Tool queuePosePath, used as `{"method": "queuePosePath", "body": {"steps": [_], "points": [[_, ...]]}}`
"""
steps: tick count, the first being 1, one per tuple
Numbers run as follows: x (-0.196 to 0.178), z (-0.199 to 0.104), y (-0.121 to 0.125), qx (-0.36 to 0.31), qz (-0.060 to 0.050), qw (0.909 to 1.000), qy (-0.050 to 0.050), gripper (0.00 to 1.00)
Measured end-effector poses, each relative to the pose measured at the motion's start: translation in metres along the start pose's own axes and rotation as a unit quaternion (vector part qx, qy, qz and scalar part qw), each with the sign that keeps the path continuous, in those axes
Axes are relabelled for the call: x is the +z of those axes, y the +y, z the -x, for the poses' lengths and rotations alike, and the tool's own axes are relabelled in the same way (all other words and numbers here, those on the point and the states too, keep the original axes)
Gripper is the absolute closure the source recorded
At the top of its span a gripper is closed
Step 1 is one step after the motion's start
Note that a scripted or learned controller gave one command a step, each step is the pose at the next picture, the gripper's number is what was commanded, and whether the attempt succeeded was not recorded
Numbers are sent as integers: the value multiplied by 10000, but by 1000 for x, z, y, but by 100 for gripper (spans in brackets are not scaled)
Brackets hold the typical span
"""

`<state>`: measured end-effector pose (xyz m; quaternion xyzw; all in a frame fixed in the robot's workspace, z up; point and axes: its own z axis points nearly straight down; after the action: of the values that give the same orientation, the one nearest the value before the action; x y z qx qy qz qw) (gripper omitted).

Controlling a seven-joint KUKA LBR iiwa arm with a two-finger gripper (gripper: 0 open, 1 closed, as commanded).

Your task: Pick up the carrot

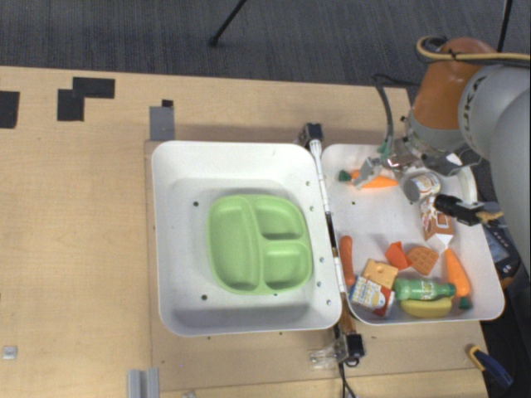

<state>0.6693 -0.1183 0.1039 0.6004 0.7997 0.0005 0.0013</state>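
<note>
Dark carpet lies beyond a pale wooden worktop (75, 247) bearing two white bins; the left bin (178, 305) holds a green divided tray (259, 243). From three o'clock the arm hangs its pincer (390, 162) over the right bin (489, 301), at its twelve o'clock edge beside an orange piece. Whether the pincer is apart or together I cannot tell, and the carrot (456, 272) lies loose at five o'clock among the toy food, probably just jumbled there.

Both white bins (178, 222) look like smooth, slightly glossy plastic, same for the green tray (259, 243). The table (75, 247) is matte pale wood; upper-frame floor (124, 15) looks like rough grey carpet.
</note>
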Motion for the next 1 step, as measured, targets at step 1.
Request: {"method": "queuePosePath", "body": {"steps": [1], "points": [[18, -24, 5, -936, -58, 9956, -15, 0]]}}
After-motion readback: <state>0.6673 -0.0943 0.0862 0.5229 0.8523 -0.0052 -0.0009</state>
